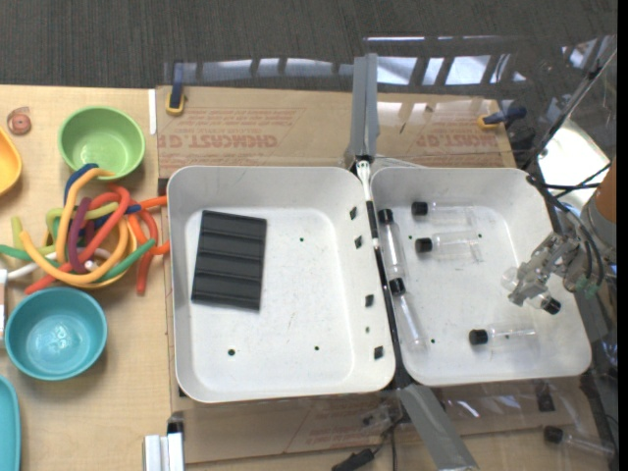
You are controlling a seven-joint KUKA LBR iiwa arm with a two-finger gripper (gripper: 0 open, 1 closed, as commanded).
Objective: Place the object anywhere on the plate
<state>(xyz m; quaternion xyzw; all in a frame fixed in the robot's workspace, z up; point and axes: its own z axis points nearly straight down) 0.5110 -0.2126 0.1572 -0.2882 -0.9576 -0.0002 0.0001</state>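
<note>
Now the gripper (533, 285) is low in the right bin (471, 366), near a vial (545, 304); its grip state I cannot tell. Clear vials may slip before reaching the plate (230, 260).

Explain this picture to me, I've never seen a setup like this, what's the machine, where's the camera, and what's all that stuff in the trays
The picture comes from one camera fixed above a bench, looking down at a slant. Two shallow white trays sit side by side: the left bin and the right bin. The machine is a robot arm reaching in from the right; its grasping end, the tool, hangs over the right bin's right side. Whether it holds anything is too blurred to tell.

In the left bin lies a black ribbed plate. The right bin holds several clear tubes with black caps. Left of the bins, on the wooden bench top, stand a green bowl, a blue bowl and a tangle of coloured cords.
</note>
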